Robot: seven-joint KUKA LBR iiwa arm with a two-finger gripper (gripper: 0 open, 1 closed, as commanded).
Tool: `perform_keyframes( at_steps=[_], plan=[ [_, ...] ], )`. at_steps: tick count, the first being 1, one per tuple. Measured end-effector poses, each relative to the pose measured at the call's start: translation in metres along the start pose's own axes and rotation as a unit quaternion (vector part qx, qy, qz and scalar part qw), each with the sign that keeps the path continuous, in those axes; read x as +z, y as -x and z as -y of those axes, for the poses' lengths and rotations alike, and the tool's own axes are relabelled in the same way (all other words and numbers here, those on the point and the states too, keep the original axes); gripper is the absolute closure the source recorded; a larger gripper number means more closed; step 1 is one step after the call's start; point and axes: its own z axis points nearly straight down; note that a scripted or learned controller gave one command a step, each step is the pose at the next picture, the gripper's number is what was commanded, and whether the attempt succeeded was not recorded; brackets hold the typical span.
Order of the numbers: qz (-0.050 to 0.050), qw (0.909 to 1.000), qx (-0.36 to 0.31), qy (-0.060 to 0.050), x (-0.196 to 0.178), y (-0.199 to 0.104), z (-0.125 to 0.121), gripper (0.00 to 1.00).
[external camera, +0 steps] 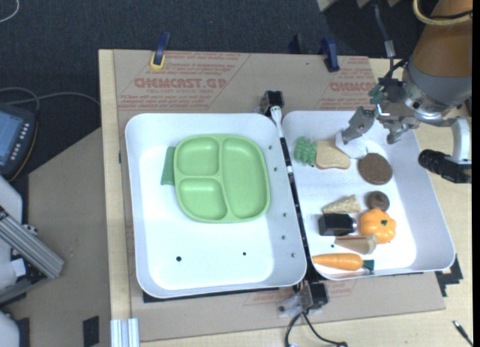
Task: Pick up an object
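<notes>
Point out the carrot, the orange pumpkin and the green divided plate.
carrot (pixel 337 261), camera view, middle of its orange body.
orange pumpkin (pixel 377 226), camera view, its rounded top.
green divided plate (pixel 222 177), camera view, central divider ridge.

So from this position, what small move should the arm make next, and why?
Probably a short descent toward the slice of bread. The gripper hangs open over the far end of the right bin with nothing between its fingers, and the bread lies just to its near left, with the brown cookie close by. Either is a fair target; the bread looks nearer the lower finger.
</notes>
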Motion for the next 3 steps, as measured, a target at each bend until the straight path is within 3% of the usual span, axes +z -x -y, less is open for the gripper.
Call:
perform_keyframes(
  at_steps=[1, 3],
  plan=[
    [0.001, 1.0, -0.001, 0.007, -0.008, 0.0, -0.002, 0.0],
    [0.0, 1.0, -0.001, 0.004, 0.1, 0.011, 0.003, 0.0]
  ],
)
